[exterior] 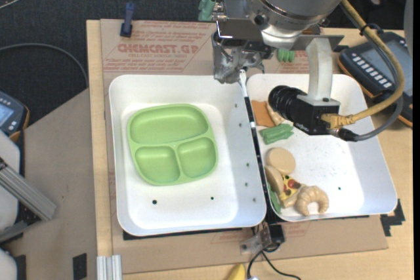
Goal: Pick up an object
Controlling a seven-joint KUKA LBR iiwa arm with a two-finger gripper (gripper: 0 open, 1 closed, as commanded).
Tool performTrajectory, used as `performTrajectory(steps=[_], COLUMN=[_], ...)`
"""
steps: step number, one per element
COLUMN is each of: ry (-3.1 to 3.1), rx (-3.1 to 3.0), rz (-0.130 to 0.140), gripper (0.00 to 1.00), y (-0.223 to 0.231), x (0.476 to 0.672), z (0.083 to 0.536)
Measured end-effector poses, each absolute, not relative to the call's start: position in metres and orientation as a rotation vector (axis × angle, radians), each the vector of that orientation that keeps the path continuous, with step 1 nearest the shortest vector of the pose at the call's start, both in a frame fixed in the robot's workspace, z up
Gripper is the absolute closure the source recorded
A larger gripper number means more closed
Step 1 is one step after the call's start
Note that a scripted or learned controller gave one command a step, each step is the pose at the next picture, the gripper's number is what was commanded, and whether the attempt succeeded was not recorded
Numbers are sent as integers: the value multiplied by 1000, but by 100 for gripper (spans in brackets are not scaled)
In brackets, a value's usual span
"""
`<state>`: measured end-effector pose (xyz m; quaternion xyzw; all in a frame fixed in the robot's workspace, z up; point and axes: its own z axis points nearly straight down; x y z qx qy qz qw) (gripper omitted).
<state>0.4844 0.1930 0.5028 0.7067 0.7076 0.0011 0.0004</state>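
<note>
Two bins [125,141], with the claw [230,72] over their far rims, its grip state unreadable.

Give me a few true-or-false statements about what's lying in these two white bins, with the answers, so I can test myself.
1. The green divided plate lies in the left bin. True.
2. The croissant sits on the green divided plate. False: it lies in the right bin, near its front edge.
3. The green divided plate has three compartments. True.
4. The small green piece lies in the left bin. False: it lies in the right bin, close to the divider between the bins.
5. The toy food is gathered along the right bin's left side. True.
</note>
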Motion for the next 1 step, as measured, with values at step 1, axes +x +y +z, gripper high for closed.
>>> performTrajectory(steps=[1], ry=[2222], rx=[2218], rz=[8], gripper=[100], y=[194], x=[485], z=[513])
